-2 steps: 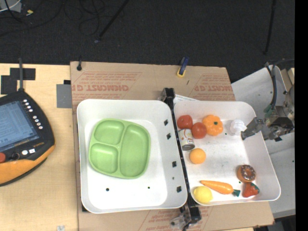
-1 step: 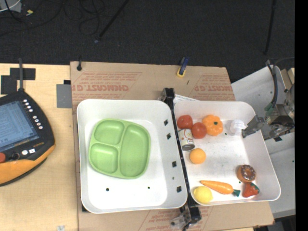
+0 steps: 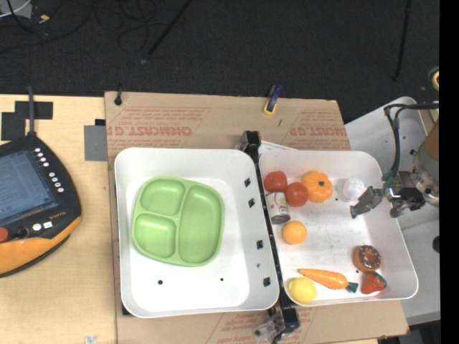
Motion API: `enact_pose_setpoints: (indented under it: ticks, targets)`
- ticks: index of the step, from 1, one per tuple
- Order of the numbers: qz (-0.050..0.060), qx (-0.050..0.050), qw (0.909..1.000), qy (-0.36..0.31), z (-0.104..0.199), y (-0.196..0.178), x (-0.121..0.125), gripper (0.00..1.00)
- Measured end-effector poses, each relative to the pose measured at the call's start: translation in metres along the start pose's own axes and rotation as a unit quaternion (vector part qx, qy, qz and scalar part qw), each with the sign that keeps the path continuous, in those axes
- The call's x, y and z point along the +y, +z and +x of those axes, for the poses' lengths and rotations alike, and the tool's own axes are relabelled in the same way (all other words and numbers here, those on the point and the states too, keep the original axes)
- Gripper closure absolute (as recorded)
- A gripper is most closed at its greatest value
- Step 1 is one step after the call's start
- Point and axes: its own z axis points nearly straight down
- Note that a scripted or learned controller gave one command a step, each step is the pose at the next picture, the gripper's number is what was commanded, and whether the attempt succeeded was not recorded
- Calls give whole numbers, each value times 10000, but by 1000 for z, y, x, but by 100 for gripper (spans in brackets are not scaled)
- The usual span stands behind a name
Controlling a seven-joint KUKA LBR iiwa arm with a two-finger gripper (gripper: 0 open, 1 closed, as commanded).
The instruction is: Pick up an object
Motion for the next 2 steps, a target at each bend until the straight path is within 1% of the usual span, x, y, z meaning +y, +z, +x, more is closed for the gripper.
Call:
enact_pose_setpoints:
  ticks: [1, 2]
  targets:
    - [3, 4, 10000, 0, -4, 64, -4, 0]
    - [1, 8, 10000, -4, 1, 131, -4, 0]
